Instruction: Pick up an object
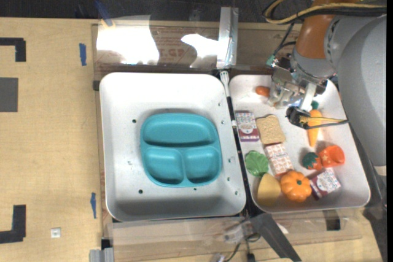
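Bench with two shallow white bins, viewed from above at a slant.

Left bin: one teal divided tray is held, laid flat near the centre, three compartments visible.

Right bin: an assortment of toy food is held. A small orange piece is found at the far left corner. A red-and-white packet and a tan cracker are laid side by side, with a second printed packet just below the cracker. A green leaf-shaped piece, a yellow wedge and an orange pumpkin are grouped at the near edge. A carrot, an orange-red piece with a green end and a third packet are placed along the right side.

Gripper: positioned low over the far end of the right bin, between the small orange piece and the carrot. Whether its fingers are apart or together cannot be told. No item is seen held.
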`<state>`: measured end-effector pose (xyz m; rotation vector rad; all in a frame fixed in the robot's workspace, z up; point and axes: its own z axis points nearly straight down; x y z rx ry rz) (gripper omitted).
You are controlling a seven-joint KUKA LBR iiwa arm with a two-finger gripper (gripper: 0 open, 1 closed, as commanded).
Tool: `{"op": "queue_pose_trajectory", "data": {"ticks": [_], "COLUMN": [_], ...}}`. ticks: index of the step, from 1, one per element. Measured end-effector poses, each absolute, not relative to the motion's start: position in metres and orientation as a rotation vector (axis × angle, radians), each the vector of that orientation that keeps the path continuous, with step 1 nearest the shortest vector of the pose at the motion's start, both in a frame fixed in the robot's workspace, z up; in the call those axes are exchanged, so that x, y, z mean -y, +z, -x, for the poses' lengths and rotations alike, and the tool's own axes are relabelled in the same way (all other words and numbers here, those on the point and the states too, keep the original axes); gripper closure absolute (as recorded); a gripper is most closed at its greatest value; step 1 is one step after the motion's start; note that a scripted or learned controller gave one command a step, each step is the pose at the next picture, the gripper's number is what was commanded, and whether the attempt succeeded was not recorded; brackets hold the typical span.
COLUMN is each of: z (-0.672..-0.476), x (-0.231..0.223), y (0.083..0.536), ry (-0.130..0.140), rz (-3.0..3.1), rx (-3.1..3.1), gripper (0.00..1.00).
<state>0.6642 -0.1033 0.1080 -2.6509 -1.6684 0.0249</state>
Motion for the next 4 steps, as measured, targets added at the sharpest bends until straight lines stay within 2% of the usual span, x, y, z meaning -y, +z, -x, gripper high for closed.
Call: {"op": "queue_pose_trajectory", "data": {"ticks": [1, 2, 3, 4], "z": [-0.666, -0.655, -0.652, -0.653], "x": [0.124, 0.157, 0.159, 0.178], "y": [0.086, 0.086, 0.086, 0.086], "ry": [0.012, 0.003, -0.002, 0.0], "rz": [2.84, 3.019, 3.12, 3.117], "rx": [1.322, 0.866, 0.365, 0.332], "gripper": [1.0, 1.0, 1.0, 1.0]}}
